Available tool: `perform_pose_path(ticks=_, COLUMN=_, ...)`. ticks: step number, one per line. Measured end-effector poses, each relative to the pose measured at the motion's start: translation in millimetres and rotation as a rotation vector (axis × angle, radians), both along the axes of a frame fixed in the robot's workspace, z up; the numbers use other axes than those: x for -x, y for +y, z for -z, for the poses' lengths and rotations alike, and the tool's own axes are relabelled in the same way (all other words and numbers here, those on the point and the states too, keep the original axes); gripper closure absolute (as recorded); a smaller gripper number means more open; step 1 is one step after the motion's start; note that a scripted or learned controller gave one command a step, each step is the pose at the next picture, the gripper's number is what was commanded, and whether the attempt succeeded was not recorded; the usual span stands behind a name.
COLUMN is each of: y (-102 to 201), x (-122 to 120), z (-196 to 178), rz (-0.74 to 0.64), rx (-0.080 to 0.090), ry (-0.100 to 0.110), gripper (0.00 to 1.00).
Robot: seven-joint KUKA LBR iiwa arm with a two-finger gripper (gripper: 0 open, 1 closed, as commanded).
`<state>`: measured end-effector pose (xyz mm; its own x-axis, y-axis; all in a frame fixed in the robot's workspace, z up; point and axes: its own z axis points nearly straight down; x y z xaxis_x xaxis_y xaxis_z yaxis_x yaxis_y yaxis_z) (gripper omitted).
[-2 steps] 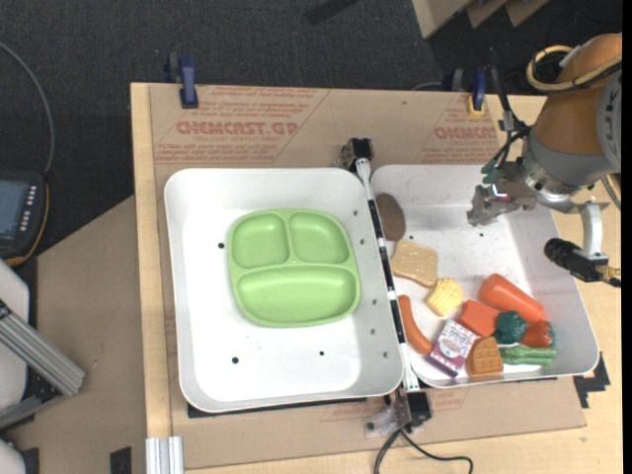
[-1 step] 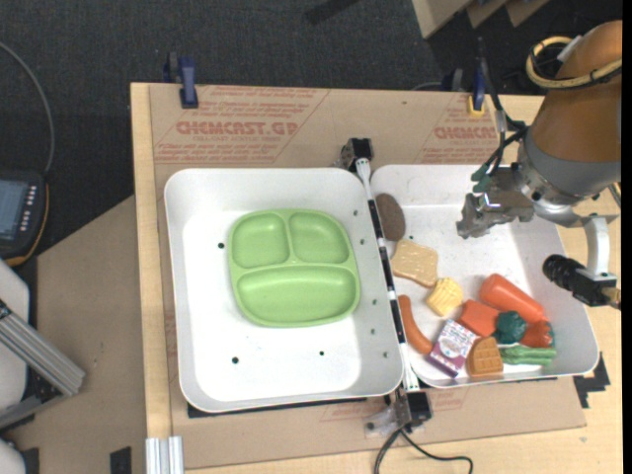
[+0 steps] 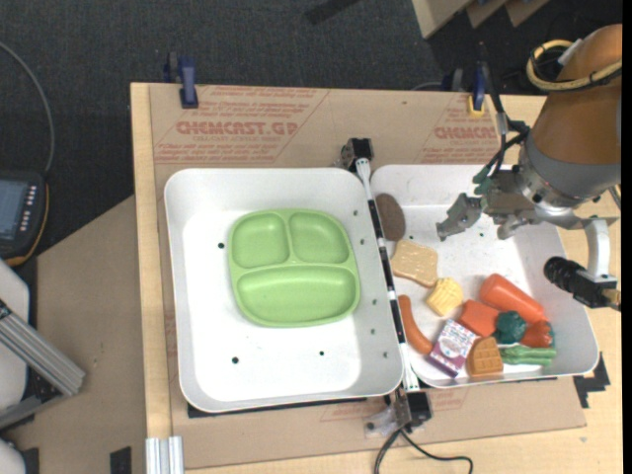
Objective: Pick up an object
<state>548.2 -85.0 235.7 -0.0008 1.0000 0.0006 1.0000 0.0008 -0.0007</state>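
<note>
hovering over the back of the right bin [image 3: 583, 349], my claw [image 3: 486, 220] hangs with fingers spread apart, nothing between them. toy food sits piled toward the bin's front: cracker [image 3: 415, 262], corn [image 3: 443, 295], carrot [image 3: 511, 296], sausage [image 3: 414, 326]. green divided plate [image 3: 292, 267] lies in the left bin [image 3: 197, 265].

The brown board [image 3: 296, 117] reads "CHEMCAST GP" in red (repeated, partly cut off, at right).

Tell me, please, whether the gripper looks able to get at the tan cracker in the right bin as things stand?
Probably yes: the gripper hangs over the right bin, and the tan cracker lies uncovered with nothing on top.
</note>
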Motion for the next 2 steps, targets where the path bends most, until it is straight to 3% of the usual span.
perform_pose_path(ticks=1, y=-17, x=16, z=71, rz=0.003, rx=0.000, ry=0.005, gripper=0.00)
perform_pose_path(ticks=2, y=-11, x=49, z=154, rz=0.002, rx=0.000, ry=0.001, gripper=0.00)
